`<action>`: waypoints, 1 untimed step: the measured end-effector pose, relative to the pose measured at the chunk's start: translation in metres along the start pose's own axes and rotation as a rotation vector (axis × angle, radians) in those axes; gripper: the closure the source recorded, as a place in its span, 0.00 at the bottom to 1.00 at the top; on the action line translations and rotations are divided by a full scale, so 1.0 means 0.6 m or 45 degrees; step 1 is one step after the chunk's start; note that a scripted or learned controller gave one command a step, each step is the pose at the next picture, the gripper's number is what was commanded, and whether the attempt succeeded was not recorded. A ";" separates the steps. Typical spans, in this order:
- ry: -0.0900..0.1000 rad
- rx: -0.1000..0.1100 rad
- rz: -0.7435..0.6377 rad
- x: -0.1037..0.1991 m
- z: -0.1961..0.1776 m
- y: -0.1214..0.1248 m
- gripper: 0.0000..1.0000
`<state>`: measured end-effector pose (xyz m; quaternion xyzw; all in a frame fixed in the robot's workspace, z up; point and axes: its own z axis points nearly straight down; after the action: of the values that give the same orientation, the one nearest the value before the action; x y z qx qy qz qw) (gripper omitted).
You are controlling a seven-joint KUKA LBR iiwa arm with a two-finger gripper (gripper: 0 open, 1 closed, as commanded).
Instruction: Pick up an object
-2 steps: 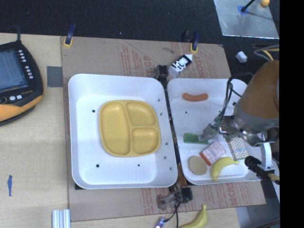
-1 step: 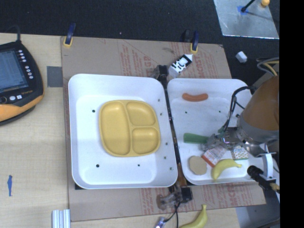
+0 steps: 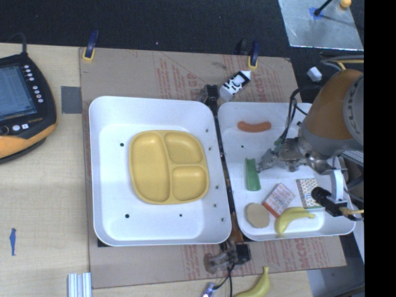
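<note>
I am hovering my gripper (image 3: 276, 158), finger state unclear, just beside the green block (image 3: 252, 174) to line up a grasp.

Second banana (image 3: 258, 284) cut by bottom edge; tool (image 3: 278, 156) jaw state unclear (arm overhead).

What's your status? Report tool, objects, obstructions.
Tool over right bin, nothing seen in it. Green block, hot dog, banana lying loose. Left bin holds yellow tray.
</note>
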<state>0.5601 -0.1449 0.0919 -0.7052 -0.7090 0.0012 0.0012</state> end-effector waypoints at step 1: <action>0.002 -0.003 0.000 0.126 -0.169 0.087 0.00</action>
<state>0.6121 -0.0690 0.1929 -0.7053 -0.7089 -0.0002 0.0008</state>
